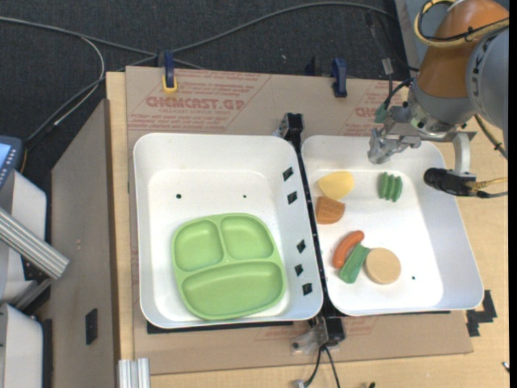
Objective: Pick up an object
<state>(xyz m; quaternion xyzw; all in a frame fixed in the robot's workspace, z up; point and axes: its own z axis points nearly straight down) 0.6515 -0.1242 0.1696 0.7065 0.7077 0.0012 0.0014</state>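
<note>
The hand hangs over the upper edge of the right bin, at the upper right of the frame; whether it is spread or pressed together I cannot tell, and nothing shows between its tips. The candidates lie below it in that bin: a ridged green piece nearest, a yellow piece touching an orange piece beside the divider, and lower down a red-orange piece, a green pod and a tan round crowded together. The left bin holds a green divided plate.

Risks, as I judge them: the hand sits close to the bin's rim, so a straight descent may strike the wall or close on nothing. In the lower cluster, touching neighbours could get nudged or pinched together. The rounded pieces may squirt out of a grip.

The cardboard under the bins reads "CHEMCAST GP" in red.
</note>
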